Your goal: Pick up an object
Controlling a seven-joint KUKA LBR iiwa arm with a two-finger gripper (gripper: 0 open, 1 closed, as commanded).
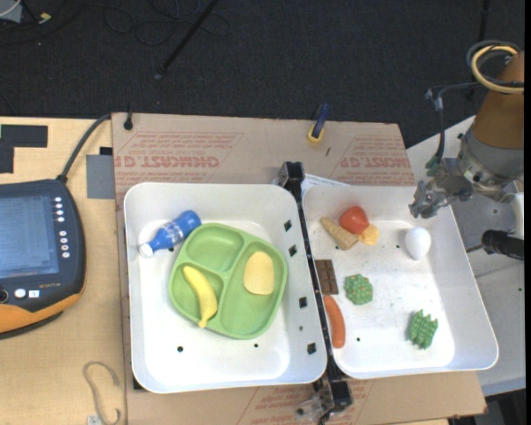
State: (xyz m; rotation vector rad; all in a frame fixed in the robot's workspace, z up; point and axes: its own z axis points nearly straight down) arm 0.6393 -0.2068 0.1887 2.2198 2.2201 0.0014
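The claw (425,204) hangs just above the white egg (417,242), at the far rim of the right bin (480,319). I cannot tell if it is spread or pressed together. Nothing is in it. The red tomato (354,217) lies left of the egg, the green bush (422,328) well below it

A grey arm (494,153) is seen, banded in orange above the wrist. A yellowish cable loop (494,65) is carried near its top; the dark metal hand (425,204) is blurred.
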